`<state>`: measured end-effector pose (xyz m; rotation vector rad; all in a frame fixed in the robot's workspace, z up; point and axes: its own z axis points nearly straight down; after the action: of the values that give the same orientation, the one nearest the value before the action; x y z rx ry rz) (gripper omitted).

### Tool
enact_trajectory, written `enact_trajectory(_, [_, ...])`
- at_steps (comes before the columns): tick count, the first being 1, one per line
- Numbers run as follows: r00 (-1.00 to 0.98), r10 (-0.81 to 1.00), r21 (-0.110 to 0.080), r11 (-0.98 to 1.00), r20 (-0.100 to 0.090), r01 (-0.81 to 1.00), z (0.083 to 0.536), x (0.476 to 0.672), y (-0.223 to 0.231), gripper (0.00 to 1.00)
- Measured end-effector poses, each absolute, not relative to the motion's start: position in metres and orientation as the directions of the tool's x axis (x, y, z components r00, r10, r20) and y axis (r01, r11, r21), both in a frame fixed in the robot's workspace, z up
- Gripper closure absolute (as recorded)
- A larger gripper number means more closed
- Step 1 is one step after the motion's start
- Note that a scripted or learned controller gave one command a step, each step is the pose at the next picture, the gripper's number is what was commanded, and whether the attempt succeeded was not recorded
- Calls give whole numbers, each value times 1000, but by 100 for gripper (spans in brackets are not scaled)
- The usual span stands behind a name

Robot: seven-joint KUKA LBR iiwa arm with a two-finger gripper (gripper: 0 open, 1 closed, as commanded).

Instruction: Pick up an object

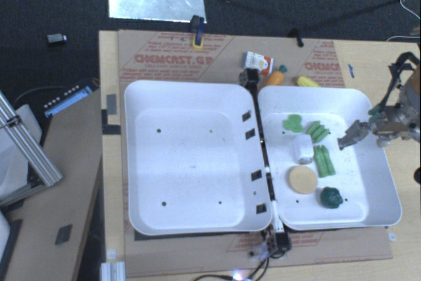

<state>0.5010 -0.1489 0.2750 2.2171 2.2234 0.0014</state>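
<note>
1. Where the arm reaches in from the right, we find its gripper [350,136] over the right bin [378,207], with every loose thing in that bin lying to its left or below it in the view.
2. Nearest to it we see a green strip [318,131], just to its left, and a longer green piece [323,161] a little below and to the left; neither touches the tool.
3. Farther left of the gripper lie a flat green leaf shape [293,122] and a small white cylinder [303,149].
4. Below and to the left of the tool we see a tan disc [303,179], and below that a dark green lump [331,197].
5. We cannot tell how far the gripper is open, for its dark tip is too small and blurred; we see nothing held in it.
6. The objects look like small toy foods, mostly green, resting flat on the white floor of the bin, close together but mostly apart.
7. Well to the left of the tool lies the left bin [138,141].
</note>
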Motion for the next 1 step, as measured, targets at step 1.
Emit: enact_trajectory(1, [-5,1000,-6,5,1,1000,116,566,-162,0])
